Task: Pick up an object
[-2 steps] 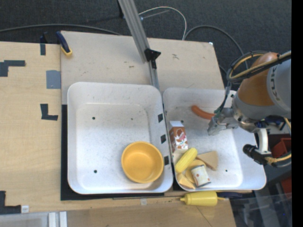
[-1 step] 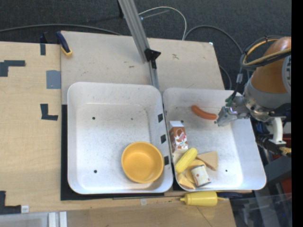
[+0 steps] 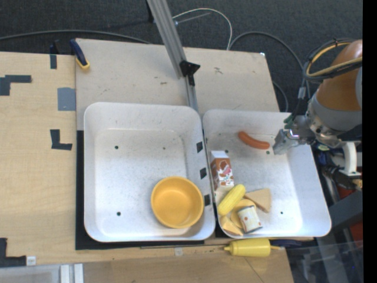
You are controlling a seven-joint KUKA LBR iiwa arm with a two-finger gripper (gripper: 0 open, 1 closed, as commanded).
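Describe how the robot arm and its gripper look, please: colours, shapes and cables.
The grey robot arm is thick and rounded, with a glossy orange band above the wrist. Thin yellow and black cables loop around the band. At the end sits a small grey metal two-finger gripper, more angular than the arm.

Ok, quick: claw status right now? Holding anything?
Claw: over the right bin's far right side, just right of the sausage; nothing seen in it; open or shut cannot be told.

No legible text. Printed carton (image 3: 222,171) and small can (image 3: 250,219) in right bin (image 3: 306,187): labels too small to read.
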